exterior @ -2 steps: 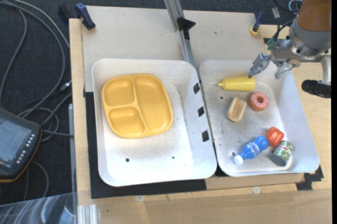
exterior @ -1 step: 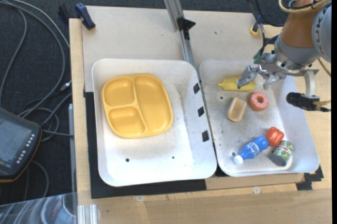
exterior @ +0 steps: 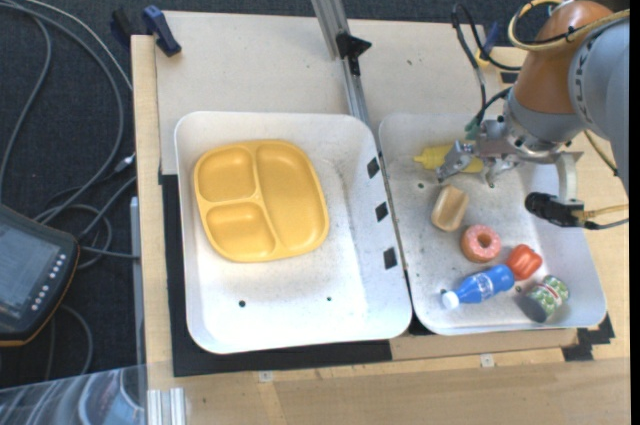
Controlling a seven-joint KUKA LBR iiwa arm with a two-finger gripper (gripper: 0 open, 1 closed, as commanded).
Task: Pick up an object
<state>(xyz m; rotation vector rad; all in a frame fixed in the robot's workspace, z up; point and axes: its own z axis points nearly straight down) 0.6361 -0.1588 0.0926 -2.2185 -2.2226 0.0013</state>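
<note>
Two white bins are seen side by side on the bench. In the left bin point(exterior: 200, 313) a yellow divided plate point(exterior: 262, 200) is laid flat, toward the bin's upper left. The right bin point(exterior: 590, 298) is reached by the arm point(exterior: 565, 78), which comes in from the right, its orange band seen above the wrist.

The gripper point(exterior: 478, 163) is held low over the upper part of the right bin. Whether it is open or closed cannot be told, and nothing is seen to be gripped by it. A yellow object point(exterior: 432, 157) is found just beside the gripper, on its left, partly hidden, so its kind cannot be made out.

Below the gripper, and apart from it, a tan block point(exterior: 449, 207) is laid tilted on the bin floor. Further down, a pink ring point(exterior: 482, 243) is set near the block. To the right of the ring a red object point(exterior: 524, 262) is placed, and just under it a blue bottle point(exterior: 482, 285) is laid on its side, its white cap pointed left. At the bin's lower right corner a green and grey object point(exterior: 545, 297) is lodged, close to the bottle's end.
</note>
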